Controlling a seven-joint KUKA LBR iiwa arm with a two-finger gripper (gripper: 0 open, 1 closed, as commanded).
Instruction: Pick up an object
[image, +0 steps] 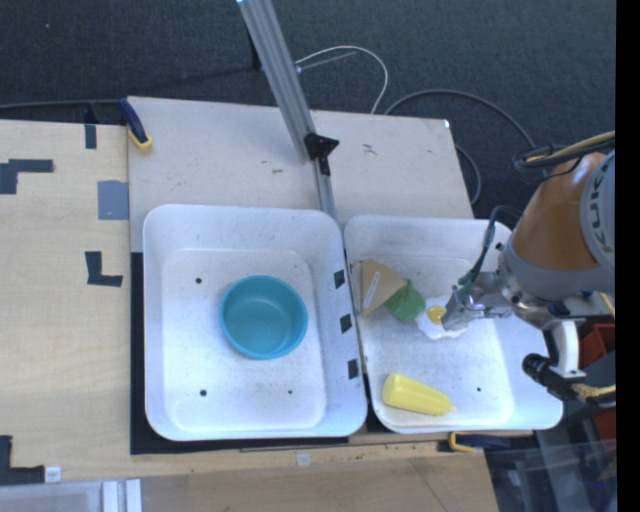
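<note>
On the left of the surface (60, 230) sits the left bin (170, 400), holding a blue bowl (264, 316) that lies well apart from the arm. Across the divider, the right bin (500, 400) carries the likely candidates: a tan wedge-shaped piece (373, 283) near its upper left, a green object (407, 303) touching that wedge, a small yellow and white item (437, 320) just beside the green one, and a yellow object (414, 395) lying alone near the front wall. The gripper (462, 310) is low in the right bin, right at the small yellow and white item; whether it is open or closed I cannot tell. Nothing looks lifted, so judging by this the pick is at the grasp stage, with closing, if not yet done, and raising left to do
</note>
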